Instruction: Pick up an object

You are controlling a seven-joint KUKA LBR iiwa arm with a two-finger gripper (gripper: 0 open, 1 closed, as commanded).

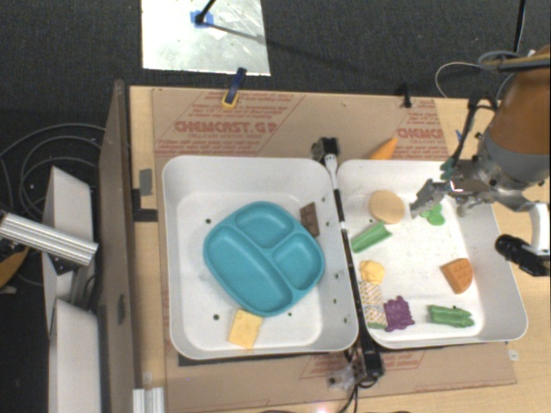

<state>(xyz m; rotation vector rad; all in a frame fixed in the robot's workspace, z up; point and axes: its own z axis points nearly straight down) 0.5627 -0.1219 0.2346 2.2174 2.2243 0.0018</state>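
Camera view: my gripper [428, 198] hovers low in the right bin [508, 317], beside the tan bun [386, 206] and a small green piece [435, 217]; whether its fingers are apart or together, I cannot tell. With both so close, I judge a descent could nudge one aside and close on nothing.

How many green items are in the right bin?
3: a green stick near the bin's left wall, a small green piece beside the gripper, a green pod at the front.
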